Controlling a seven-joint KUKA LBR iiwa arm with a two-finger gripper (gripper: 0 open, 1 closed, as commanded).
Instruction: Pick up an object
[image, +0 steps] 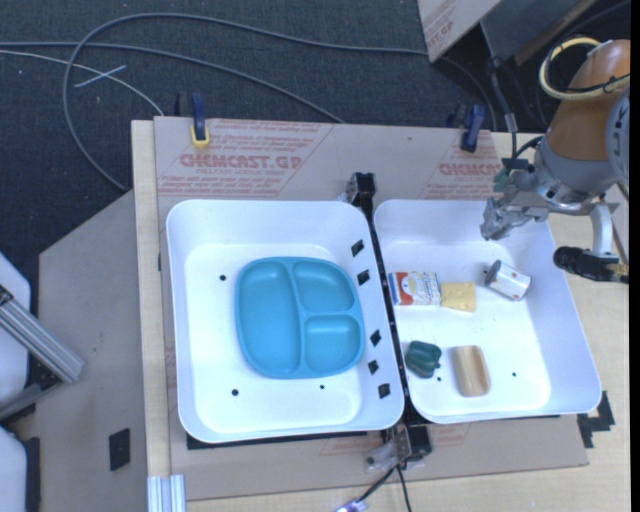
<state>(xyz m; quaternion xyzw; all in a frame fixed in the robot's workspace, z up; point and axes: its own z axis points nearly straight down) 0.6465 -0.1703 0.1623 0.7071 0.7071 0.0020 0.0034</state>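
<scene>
In the right bin lie a red and white box, a yellow cheese wedge, a small white and grey cylinder, a green pepper and a tan bread loaf. My gripper hangs over the bin's far right part, just above and behind the cylinder, with nothing visibly between its fingers. The arm's orange band is at the top right.
The left bin holds a blue divided plate. Black clips run along the divider between the bins. Blue clamps pin the board's far edge. Cables lie on the dark floor behind.
</scene>
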